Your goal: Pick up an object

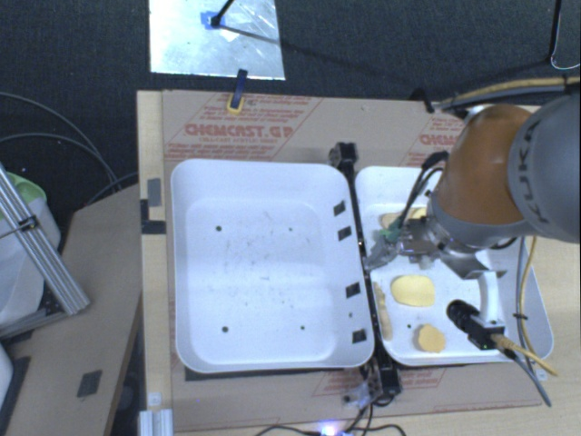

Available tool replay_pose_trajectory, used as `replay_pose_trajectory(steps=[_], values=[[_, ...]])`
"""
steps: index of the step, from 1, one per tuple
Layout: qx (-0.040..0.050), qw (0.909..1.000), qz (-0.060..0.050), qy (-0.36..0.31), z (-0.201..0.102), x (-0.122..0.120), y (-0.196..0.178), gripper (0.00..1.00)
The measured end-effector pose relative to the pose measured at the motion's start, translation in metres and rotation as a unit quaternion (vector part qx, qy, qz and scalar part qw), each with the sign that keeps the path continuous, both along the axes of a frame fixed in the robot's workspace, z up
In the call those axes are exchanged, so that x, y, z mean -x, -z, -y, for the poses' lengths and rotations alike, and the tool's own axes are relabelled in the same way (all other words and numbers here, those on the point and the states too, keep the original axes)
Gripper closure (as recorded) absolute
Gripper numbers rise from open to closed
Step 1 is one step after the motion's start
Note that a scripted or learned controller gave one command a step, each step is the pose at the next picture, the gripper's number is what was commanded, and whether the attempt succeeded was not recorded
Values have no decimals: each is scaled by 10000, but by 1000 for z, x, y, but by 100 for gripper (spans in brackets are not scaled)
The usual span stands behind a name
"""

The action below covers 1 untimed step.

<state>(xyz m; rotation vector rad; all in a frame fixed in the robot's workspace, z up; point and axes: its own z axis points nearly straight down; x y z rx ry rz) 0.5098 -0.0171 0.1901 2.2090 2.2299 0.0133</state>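
A KUKA arm (pixel 490 180) leans over the right bin (pixel 381 184), its gripper (pixel 386 246) low beside the divider shared with the left bin (pixel 263 271). Whether the gripper is wide, narrow or holding anything cannot be told from this slant. Candidates for the pick lie close: a pale yellow rounded piece (pixel 413 291) near the gripper, a smaller orange-yellow lump (pixel 430 339) toward the bin's near wall, a pale strip (pixel 382 316) along the divider, and what may be another yellow piece (pixel 393 219) half hidden under the wrist. The rounded piece looks the soundest target. It sits clear of the walls, so a centred, vertical descent straddling it should keep the gripper off the divider.
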Motion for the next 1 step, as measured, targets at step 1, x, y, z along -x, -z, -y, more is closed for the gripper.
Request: replay_pose_trajectory(steps=[1], values=[[32, 10000, -22, 61, 72, -37, 31, 0]])
